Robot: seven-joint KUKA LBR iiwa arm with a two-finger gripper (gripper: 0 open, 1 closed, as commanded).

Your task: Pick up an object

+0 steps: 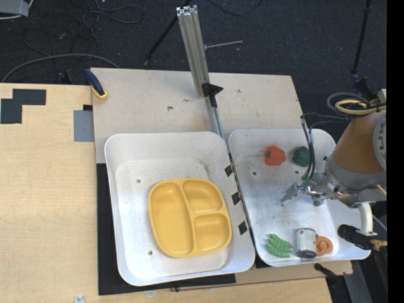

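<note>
A: Colours beside the gripper [291,196]?
B: A red-orange object [274,156] and a dark green object [302,155] beyond it.
A: Nearer than it?
B: Light green piece [278,245], silver can [305,242], orange ring [324,245]. The divided tray [189,217] is yellow.

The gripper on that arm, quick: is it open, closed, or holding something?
Gripper: cannot be told from this view; it sits low over the right bin, with nothing visibly held.

Even bright light, soft shadows, perhaps slightly blurred
</note>
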